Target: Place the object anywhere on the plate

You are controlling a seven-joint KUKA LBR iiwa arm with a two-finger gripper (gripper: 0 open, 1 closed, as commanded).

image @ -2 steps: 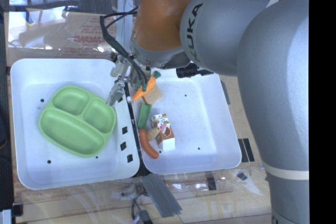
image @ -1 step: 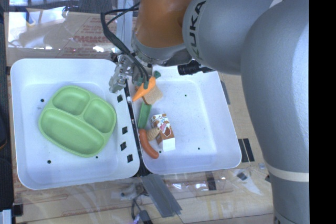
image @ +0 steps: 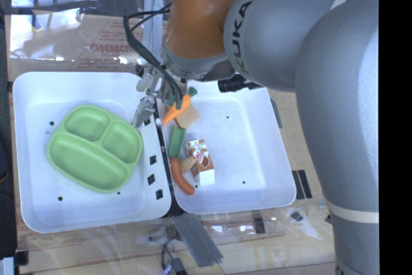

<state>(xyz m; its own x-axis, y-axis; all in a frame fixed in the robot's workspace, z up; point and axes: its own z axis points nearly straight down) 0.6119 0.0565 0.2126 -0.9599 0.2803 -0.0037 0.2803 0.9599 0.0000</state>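
A green divided plate [image: 96, 146] lies in the left white bin [image: 38, 203], with nothing on it. My gripper [image: 152, 98] hangs over the ridge between the two bins, just right of the plate's upper right corner. An orange toy carrot [image: 176, 110] with a green top lies right beside the gripper, at the upper left of the right bin [image: 257, 158]. The arm's wrist hides the spot where they meet, so I cannot tell whether the carrot is touched or gripped.
Under the carrot sits a tan bread slice [image: 188, 118]. Below it lie a green vegetable piece [image: 176, 140], a small printed carton [image: 199, 161] and an orange sausage [image: 181, 178]. The big grey arm covers the right side.
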